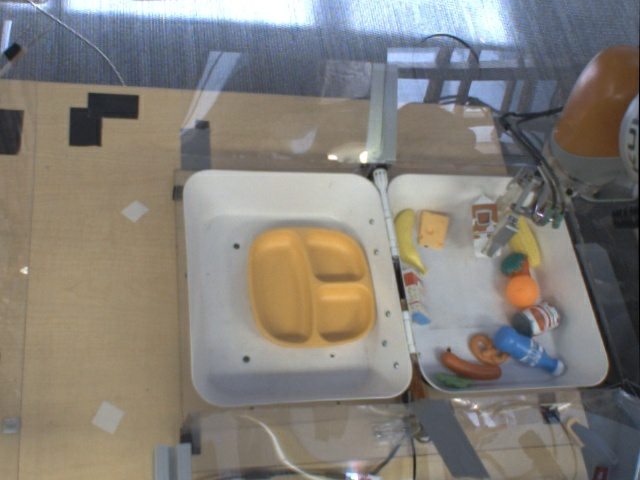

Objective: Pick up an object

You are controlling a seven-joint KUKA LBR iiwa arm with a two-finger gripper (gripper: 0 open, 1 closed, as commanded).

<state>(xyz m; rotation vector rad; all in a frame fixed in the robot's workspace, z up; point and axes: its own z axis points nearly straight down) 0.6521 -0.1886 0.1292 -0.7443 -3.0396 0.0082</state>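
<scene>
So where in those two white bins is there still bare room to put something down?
Left bin: bare floor rings the yellow tray, widest on its left. Right bin: a bare patch between cheese wedge, tube and orange ball. Crowded along its right side and front, by the end effector.

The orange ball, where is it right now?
In the camera view, the orange ball lies in the right bin near its right wall, between a green toy above and a can below.

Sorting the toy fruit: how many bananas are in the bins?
2: one banana at the right bin's left edge, another banana beside the gripper.
</scene>
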